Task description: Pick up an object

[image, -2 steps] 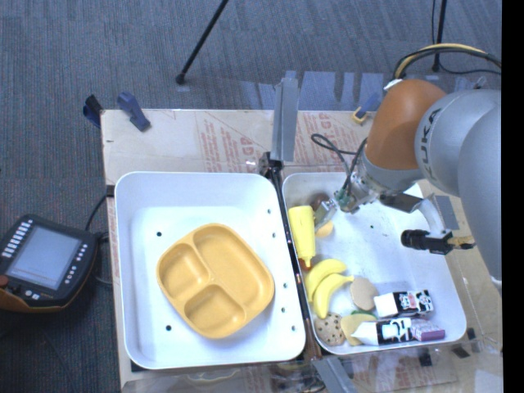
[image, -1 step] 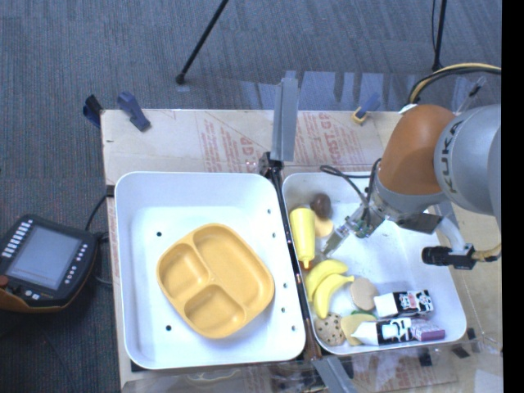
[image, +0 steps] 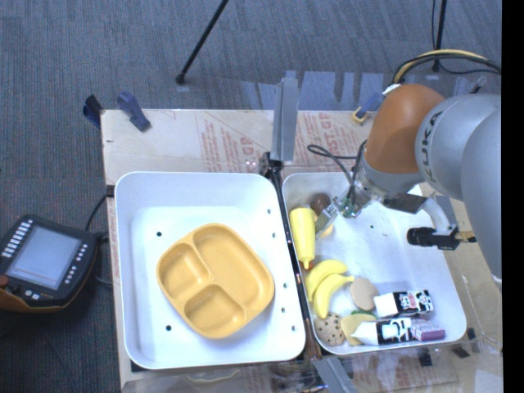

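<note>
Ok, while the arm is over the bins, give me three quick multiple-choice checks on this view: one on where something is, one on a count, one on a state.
1. Where does the yellow divided plate lie?
A. In the left bin
B. In the right bin
C. On the floor

2. How many compartments does the plate have?
A. Two
B. Three
C. Five

3. How do the bananas lie?
A. Hanging from the gripper
B. On the plate
C. Loose on the right bin's floor

Key: 1 A, the plate rests flat in the left bin, alone there. 2 B, one large section and two smaller ones show. 3 C, the bananas lie in the right bin among the yellow bottle, a cookie and small cartons, while the gripper is at the bin's upper end, apart from them.
</note>
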`<state>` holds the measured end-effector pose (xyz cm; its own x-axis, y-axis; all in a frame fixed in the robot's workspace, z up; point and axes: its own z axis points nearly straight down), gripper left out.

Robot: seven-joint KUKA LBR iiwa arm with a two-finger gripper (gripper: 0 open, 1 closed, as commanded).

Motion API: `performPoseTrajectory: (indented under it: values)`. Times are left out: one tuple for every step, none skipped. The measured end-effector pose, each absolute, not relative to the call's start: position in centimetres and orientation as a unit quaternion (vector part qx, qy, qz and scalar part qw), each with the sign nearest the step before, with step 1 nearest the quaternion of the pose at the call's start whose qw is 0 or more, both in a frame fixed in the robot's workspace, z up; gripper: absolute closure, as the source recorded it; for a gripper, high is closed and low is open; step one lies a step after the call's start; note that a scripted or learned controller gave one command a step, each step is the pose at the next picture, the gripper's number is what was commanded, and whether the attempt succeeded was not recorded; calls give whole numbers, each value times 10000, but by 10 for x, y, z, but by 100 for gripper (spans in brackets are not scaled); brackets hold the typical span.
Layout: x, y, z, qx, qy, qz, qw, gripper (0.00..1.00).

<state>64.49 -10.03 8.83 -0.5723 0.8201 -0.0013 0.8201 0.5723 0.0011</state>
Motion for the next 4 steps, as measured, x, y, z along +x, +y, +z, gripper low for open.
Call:
performPoseTrajectory:
  values:
    - [645,-109,89,4567,8896,6,10,0]
    - [645,-96,151,5711,8209,9,12,0]
    - [644,-105,89,5434,8394,-43,37,0]
    - [643,-102,91,5205,8538,-52,62,0]
